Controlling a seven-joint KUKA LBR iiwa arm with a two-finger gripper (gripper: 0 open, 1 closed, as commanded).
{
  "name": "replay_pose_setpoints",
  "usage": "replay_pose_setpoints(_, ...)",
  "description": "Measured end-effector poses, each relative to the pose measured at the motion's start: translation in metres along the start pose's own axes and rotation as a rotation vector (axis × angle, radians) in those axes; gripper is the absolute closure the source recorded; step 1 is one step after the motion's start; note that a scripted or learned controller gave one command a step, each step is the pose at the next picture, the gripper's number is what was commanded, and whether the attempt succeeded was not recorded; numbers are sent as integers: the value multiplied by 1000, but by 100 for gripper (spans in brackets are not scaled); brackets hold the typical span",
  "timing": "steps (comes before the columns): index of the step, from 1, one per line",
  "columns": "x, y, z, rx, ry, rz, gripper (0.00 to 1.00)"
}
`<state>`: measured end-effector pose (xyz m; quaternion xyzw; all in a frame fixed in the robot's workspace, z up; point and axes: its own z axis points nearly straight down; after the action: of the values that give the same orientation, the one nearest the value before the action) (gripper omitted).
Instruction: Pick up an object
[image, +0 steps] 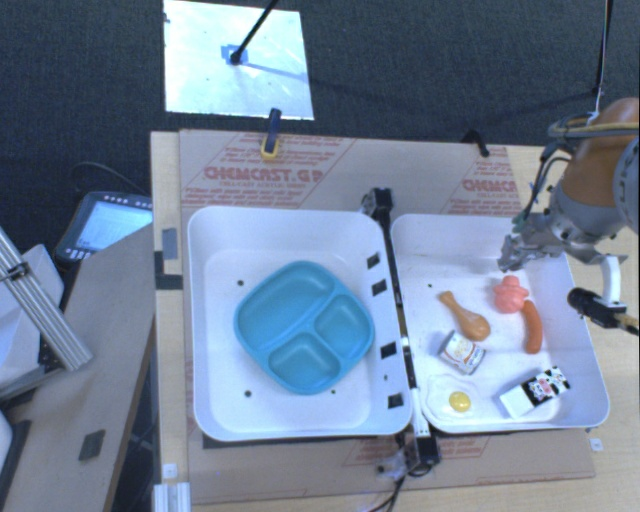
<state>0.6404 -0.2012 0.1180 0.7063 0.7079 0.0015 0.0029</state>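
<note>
The arm, grey w/ an orange band, is cut off at the right edge; its gripper hangs over the far part of the right bin, and its state can't be made out at this res. Just near of it lies a pink toy, shape unclear. Beside that, to the right, an orange sausage-like piece; to the left, a tan drumstick-shaped item. Nearer the camera: a small tin lying tilted, label too small to read; a fried-egg toy; a black-and-white carton at the near right corner. None sits between the fingers as far as can be seen.

The left bin holds a blue divided plate. Both bins rest on a cardboard sheet w/ red print, partly covered. Far off, a shiny metal plate on dark carpet; at left, a tablet-like screen, half hidden by a grey table.
</note>
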Motion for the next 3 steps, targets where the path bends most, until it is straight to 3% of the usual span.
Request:
replay_pose_setpoints(2,1,11,-111,-4,-1,-4,100)
replay_pose_setpoints(3,1,12,-130,1,0,-3,100)
